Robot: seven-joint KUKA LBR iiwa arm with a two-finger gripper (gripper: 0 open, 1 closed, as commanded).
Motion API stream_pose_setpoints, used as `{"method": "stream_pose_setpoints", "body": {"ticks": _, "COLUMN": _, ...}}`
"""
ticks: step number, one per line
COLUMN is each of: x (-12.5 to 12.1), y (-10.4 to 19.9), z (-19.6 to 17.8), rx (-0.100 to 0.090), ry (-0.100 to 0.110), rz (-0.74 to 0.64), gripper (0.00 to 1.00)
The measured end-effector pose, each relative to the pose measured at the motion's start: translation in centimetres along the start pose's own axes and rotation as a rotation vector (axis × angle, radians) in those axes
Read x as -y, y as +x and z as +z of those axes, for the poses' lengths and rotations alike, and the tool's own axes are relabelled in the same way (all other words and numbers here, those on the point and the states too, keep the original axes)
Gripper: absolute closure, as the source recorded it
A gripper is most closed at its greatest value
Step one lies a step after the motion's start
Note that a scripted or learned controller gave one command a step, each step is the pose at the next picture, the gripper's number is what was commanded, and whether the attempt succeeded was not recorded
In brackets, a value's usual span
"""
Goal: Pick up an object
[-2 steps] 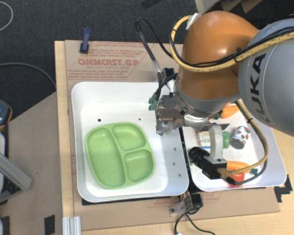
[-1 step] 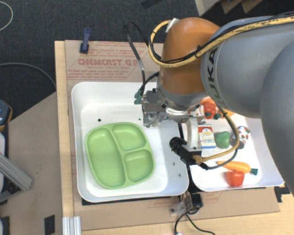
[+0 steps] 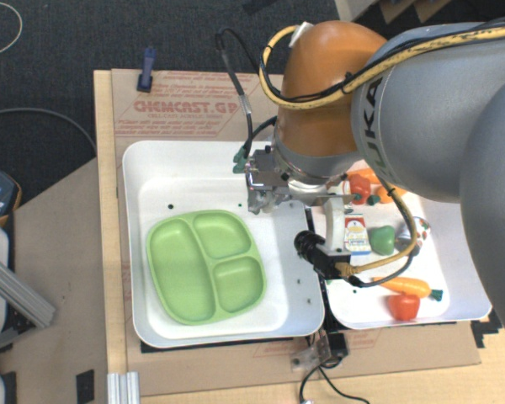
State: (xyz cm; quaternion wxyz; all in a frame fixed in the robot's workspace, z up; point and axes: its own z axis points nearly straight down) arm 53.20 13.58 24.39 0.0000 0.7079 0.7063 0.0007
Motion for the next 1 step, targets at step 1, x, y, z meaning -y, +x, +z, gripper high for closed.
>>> {"method": "stream_pose_setpoints", "body": {"ticks": 1, "x": -2.36, "y": -3.24, "z": 7.91, "rx": 0.004, "ry": 0.010, "rz": 0.003, "gripper": 1.00}}
